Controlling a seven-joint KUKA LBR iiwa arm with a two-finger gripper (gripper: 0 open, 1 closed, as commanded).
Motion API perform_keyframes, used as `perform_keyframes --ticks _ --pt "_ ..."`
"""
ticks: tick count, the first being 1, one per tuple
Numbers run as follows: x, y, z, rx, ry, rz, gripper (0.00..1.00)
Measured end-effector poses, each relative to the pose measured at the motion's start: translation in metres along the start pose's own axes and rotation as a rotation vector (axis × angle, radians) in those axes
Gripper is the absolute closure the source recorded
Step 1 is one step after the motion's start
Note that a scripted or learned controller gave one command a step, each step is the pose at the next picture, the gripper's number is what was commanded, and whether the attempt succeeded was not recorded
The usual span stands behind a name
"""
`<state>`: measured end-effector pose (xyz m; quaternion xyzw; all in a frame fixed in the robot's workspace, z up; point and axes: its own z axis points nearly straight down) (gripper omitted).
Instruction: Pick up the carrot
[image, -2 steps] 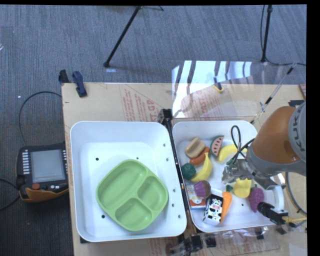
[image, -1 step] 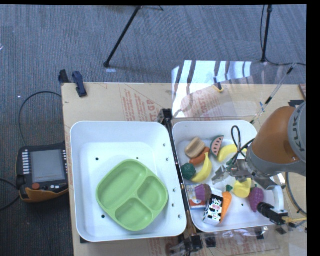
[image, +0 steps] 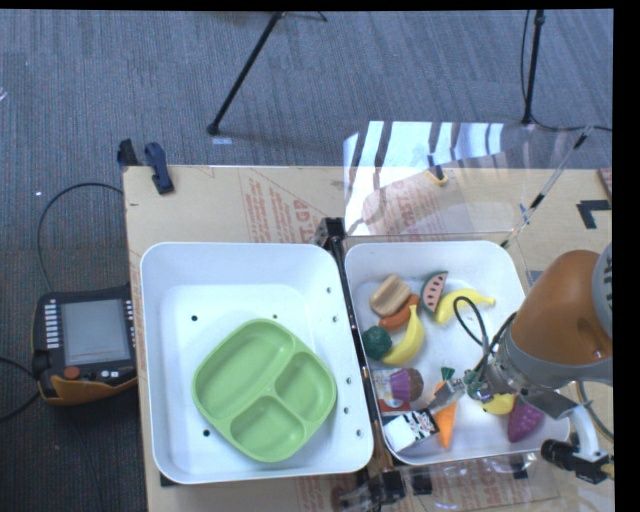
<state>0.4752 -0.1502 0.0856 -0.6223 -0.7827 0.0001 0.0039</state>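
Note:
The carrot (image: 447, 421) is a small orange cone lying near the front of the right bin (image: 505, 262), its tip pointing toward the front edge. My gripper (image: 467, 386) hangs low over the bin just behind and to the right of the carrot's thick end, close to it. The grey arm with its orange band (image: 562, 315) comes in from the right and hides part of the bin's right side.
Around the carrot lie a white box (image: 410, 432), a purple-brown toy (image: 405, 383), a lemon (image: 497, 404) and purple grapes (image: 525, 421). Further back are two bananas (image: 406, 342), broccoli (image: 376, 342), bread (image: 389, 293) and a watermelon slice (image: 433, 289). The left bin (image: 180, 270) holds a green divided plate (image: 264, 389).

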Motion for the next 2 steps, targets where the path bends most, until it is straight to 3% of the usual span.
perform_keyframes --ticks 1,2 --pt "-0.002 -0.001 -0.009 0.000 0.003 0.015 1.00" --pt "0.083 0.021 -0.102 -0.007 -0.001 0.105 1.00"
